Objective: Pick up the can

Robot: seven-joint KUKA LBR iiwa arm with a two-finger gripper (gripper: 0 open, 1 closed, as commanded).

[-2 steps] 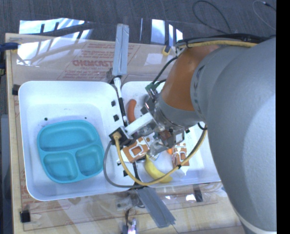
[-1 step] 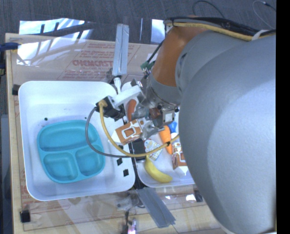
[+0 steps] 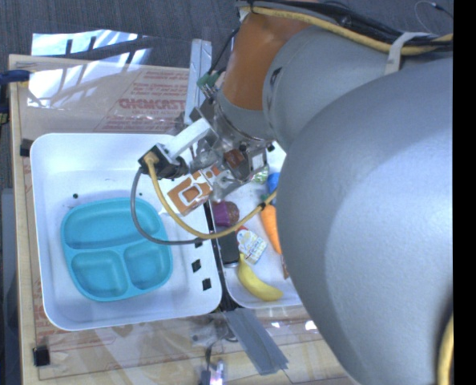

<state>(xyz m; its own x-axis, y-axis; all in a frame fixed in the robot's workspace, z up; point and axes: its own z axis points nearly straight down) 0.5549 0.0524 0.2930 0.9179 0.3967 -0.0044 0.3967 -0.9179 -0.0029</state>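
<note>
My gripper (image 3: 222,171) hangs low over the seam where the two white bins meet, at the inner edge of the right bin (image 3: 236,301). Its working end is buried among brackets, a tagged plate and my own yellow cable (image 3: 146,227), so I cannot tell whether it stands wide, narrow, or closed on anything.

Tucked tight against it, on the side toward my wrist, sits a small, dark reddish-brown round shape (image 3: 236,160). I judge this the likeliest candidate for the can, but too little of it shows to be sure. If so, it lies touching or just beside the gripper, toward the far end of the right bin. Its long axis I cannot read; no label or rim is clear.

Nearer the camera in that bin lie a purple fruit (image 3: 226,212), an orange carrot (image 3: 270,229), a small printed packet (image 3: 252,247) and a yellow banana (image 3: 259,282), all well clear of the reddish shape. My grey bulk hides the rest of the right bin. The left bin (image 3: 42,215) holds a blue divided tray (image 3: 116,247).
</note>
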